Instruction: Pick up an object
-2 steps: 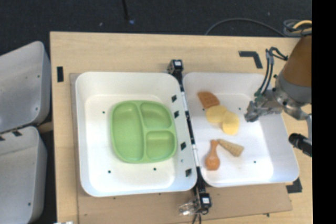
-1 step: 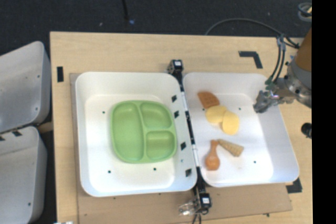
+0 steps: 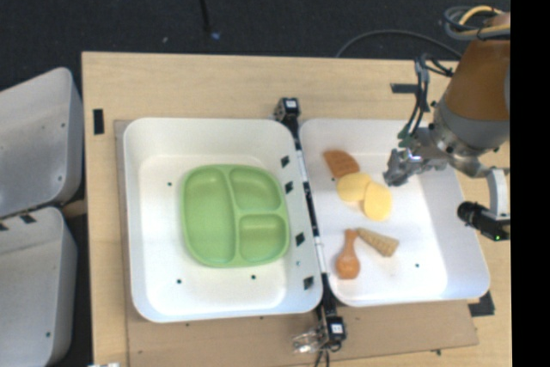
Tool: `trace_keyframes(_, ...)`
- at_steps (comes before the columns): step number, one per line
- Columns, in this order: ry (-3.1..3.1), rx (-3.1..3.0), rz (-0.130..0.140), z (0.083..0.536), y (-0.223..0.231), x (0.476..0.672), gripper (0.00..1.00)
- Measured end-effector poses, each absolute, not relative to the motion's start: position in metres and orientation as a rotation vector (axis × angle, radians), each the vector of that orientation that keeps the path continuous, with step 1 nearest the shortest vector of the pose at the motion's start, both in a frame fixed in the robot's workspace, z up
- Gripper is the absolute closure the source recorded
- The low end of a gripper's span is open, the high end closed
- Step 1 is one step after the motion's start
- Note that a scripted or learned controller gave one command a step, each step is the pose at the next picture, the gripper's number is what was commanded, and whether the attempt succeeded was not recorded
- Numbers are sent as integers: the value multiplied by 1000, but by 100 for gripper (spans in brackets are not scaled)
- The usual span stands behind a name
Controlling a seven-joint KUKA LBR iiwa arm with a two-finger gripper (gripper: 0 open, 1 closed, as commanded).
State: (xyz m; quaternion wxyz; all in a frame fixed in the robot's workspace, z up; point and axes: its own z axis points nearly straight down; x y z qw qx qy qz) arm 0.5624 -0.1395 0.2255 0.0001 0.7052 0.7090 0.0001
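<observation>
Toys are seen scattered in the right bin: nearest the camera an orange spoon-like piece lies just beside a tan cone. Beyond them two yellow rounds are set touching each other, with an orange-brown wedge just behind. The gripper is held low over this bin, just right of the yellow rounds; nothing is seen between its fingers, and whether they are spread or closed cannot be told. A green divided plate is held by the left bin.
</observation>
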Motion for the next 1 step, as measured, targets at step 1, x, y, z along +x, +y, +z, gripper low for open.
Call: trace_keyframes(1,2229,2215,1,220,-84,572,100)
